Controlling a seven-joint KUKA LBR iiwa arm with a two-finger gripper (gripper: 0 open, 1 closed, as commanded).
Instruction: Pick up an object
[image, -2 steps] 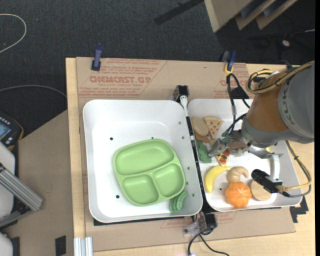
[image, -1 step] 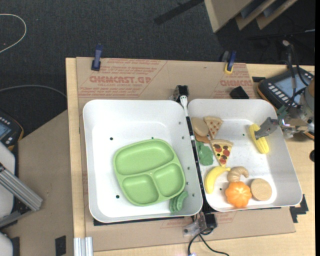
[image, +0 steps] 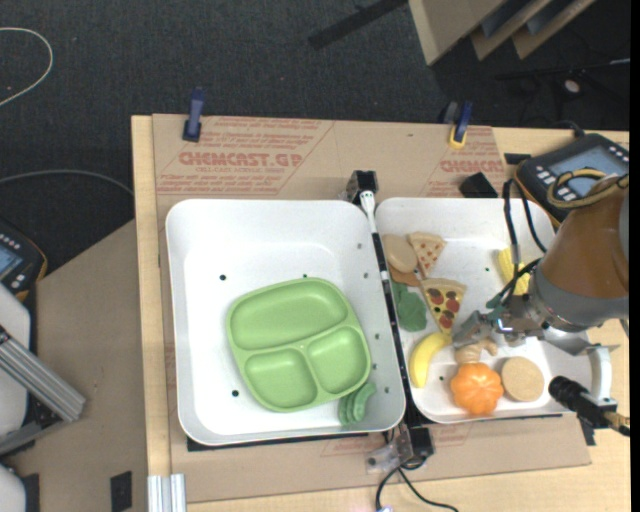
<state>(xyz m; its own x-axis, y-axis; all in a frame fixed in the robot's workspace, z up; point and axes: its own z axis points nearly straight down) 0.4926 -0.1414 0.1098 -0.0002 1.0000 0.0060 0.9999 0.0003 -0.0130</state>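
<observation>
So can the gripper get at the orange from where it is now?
Probably yes. The gripper hangs low in the right bin, just above the orange, whose top is uncovered. The banana and round cracker crowd its sides, though.

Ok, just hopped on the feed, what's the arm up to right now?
The arm's gripper is down in the right bin, among the toy food near the pizza slice, the banana and the orange. Whether it has anything between its fingers can't be told from here. The left bin holds a green divided tray, untouched.
</observation>
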